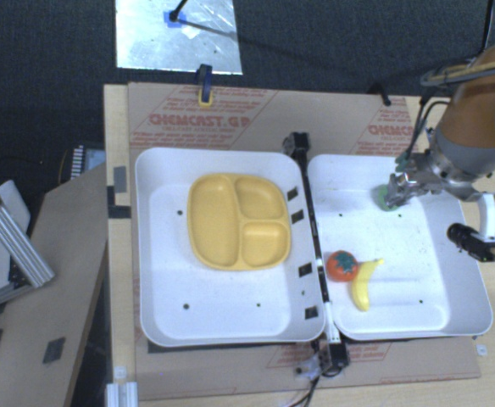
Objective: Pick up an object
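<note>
In the right bin (425, 316) a small red-orange fruit with a green top (342, 264) lies near the left wall. A yellow banana (364, 283) touches it on its right side. My gripper (394, 191) is low over the far part of this bin, reaching in from the right. A small green object (386, 197) sits right at its tip, partly hidden by it. Whether it is held is unclear. The fruit and banana lie well in front of the gripper, apart from it.
The left bin (163, 312) holds a yellow divided plate (237, 220). A black divider with clips (309, 227) runs between the bins. A black knob on a white bracket (472, 237) hangs over the right bin's right side.
</note>
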You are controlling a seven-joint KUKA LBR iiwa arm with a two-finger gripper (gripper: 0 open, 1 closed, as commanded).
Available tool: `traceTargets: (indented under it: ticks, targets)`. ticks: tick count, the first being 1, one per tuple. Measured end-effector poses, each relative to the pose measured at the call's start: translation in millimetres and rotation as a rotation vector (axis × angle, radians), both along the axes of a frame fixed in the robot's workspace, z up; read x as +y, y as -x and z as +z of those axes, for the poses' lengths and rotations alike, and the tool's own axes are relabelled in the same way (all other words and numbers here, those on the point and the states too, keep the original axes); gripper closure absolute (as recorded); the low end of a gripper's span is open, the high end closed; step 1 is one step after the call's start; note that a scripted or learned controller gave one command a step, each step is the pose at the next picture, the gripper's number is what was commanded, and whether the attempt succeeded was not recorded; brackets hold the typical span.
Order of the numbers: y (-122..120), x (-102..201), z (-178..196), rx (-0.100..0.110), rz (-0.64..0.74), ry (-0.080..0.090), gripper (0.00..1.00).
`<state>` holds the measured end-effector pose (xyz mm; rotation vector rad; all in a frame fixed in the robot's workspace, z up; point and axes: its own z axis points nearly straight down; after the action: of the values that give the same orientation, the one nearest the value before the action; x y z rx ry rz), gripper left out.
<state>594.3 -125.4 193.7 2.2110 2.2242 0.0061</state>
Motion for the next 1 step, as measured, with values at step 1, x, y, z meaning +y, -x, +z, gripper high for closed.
traceTargets:
  ticks: [1]
  targets:
    - [-1.0, 0.0, 16.0, 0.004, 0.000, -0.001, 1.00]
